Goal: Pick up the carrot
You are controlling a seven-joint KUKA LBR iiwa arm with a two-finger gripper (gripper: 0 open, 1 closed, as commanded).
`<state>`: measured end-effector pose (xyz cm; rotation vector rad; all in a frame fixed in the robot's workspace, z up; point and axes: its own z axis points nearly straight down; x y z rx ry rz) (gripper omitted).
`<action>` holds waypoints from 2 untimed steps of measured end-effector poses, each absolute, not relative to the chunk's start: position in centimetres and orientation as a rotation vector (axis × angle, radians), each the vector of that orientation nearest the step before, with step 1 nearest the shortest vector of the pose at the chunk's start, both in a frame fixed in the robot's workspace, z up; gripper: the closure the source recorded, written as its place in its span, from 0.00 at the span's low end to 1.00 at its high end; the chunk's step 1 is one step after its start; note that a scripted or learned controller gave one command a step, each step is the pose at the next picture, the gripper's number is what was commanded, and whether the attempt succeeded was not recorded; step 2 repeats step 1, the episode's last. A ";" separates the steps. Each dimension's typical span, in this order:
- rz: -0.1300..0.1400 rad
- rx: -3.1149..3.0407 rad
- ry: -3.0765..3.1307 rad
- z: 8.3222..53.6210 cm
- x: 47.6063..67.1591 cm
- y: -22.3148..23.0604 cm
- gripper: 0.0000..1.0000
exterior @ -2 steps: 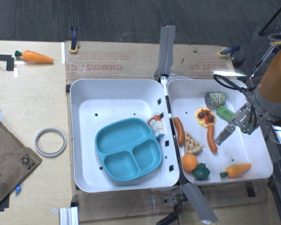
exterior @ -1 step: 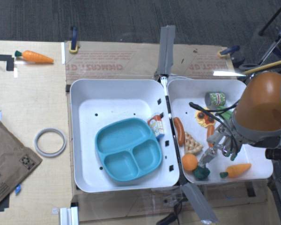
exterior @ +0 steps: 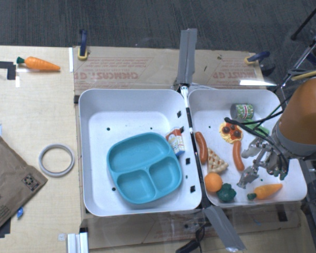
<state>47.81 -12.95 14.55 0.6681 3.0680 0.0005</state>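
A second carrot [exterior: 38, 64] lies on the pale wooden bench [exterior: 31, 120], with a tape ring [exterior: 56, 159] and a cardboard box [exterior: 8, 181] below it. Dark carpet [exterior: 147, 9] runs behind. The left bin [exterior: 95, 115] holds a blue divided plate [exterior: 144, 167]. In the right bin [exterior: 210, 101], past two sausages [exterior: 201, 146], an orange [exterior: 213, 182] and broccoli [exterior: 226, 193], the carrot [exterior: 266, 191] rests at the front wall. The gripper [exterior: 251, 175] hovers just beside it, fingers spread, pinching nothing.
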 end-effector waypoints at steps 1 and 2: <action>0.000 1.001 2.975 9.2 47.8 -9.4 0.00; 0.000 1.001 2.975 9.2 47.8 -9.4 0.00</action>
